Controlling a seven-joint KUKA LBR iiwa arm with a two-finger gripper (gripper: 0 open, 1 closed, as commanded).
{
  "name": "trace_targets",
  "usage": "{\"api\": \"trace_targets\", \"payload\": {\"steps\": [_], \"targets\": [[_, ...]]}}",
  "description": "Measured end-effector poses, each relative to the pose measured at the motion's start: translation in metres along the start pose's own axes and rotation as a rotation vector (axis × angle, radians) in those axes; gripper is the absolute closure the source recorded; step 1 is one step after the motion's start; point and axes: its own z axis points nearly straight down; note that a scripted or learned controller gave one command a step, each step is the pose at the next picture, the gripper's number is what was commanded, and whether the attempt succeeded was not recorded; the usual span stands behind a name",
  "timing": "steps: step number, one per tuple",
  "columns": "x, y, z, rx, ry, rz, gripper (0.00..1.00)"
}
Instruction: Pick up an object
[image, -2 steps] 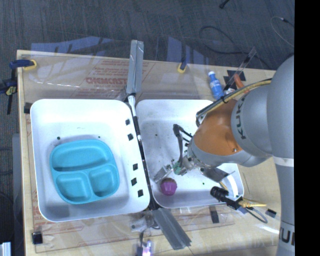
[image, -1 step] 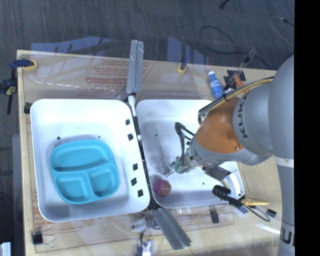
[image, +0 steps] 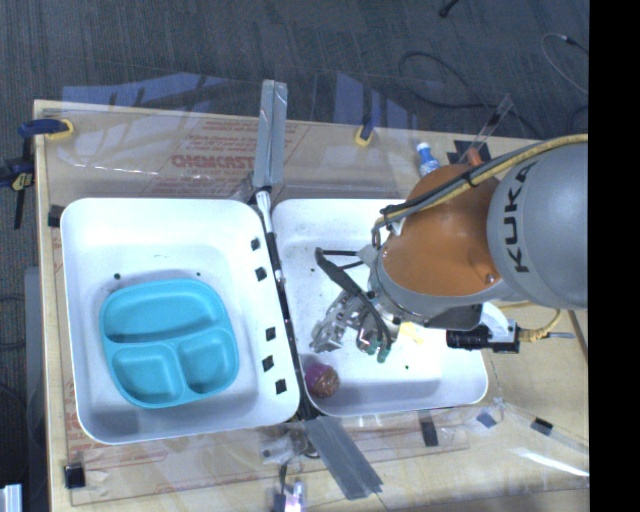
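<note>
Hidden: the arm (image: 470, 240) covers much of the right bin's middle and far side, so you cannot see what lies under it.
Fingers: you see the gripper (image: 345, 330) low in the right bin (image: 300, 225); the metal parts blur together, and you cannot tell how far apart they stand or whether anything sits between them.
Right bin: a small round purplish object (image: 321, 378) lies by the near left corner, just beside the gripper, apart from it.
Left bin (image: 80, 230): you have a blue three-compartment tray (image: 168, 341) lying flat inside.
</note>
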Motion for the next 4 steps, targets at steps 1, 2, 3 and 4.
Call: {"api": "trace_targets", "payload": {"steps": [1, 2, 3, 4], "targets": [[0.0, 0.0, 0.0, 0.0, 0.0, 0.001, 0.0], [-0.079, 0.02, 0.026, 0.002, 0.002, 0.219, 0.0], [-0.032, -0.038, 0.1, 0.006, -0.002, 0.366, 0.0], [-0.032, -0.036, 0.091, 0.004, -0.002, 0.359, 1.0]]}}
